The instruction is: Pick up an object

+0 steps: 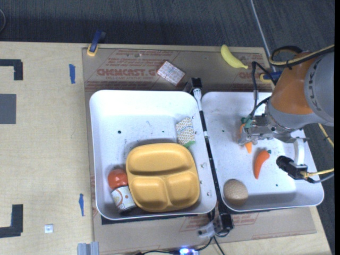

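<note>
One carrot (258,163) just below-right of the fingers (247,137), apart.

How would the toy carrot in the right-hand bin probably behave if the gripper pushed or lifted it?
The carrot tapers to a point, so a push would probably swing it round rather than slide it straight. It looks smooth and may slip. It seems small and light.

Two shallow white plastic bins (101,142) on a tan bench; left bin: mustard-yellow compartment tray (162,175), red-topped white can with orange markings (120,189), small packet with a yellow-green speckled pattern (185,130). Right bin: orange toy carrot with green tip (259,162), brown-beige potato-like ball (235,190). Outside the bins: yellow banana (232,57), pink-and-white checked packet (170,73), blue tape marks (72,73).
</note>
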`<state>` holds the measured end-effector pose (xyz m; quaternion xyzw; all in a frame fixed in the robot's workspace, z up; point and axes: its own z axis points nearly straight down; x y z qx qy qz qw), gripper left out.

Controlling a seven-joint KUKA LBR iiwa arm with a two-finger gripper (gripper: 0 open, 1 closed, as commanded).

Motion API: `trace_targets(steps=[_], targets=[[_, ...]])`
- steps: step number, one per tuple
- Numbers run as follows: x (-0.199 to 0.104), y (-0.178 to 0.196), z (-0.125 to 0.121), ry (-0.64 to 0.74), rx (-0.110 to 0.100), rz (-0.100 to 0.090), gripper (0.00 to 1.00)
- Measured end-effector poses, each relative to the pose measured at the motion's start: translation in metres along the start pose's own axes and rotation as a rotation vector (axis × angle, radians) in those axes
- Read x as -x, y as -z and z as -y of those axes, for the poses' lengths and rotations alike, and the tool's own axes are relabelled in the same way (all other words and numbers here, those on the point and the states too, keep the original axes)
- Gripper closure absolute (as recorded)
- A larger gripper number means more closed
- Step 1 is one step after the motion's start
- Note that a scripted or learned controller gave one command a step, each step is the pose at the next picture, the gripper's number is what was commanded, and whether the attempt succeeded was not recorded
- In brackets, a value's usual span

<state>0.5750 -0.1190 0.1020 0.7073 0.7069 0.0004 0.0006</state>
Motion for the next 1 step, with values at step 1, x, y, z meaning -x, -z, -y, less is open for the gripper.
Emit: trace_targets(steps=[1], targets=[[-0.0821,0.0831,0.0369,0.002,0.000,-0.001,1.00]])
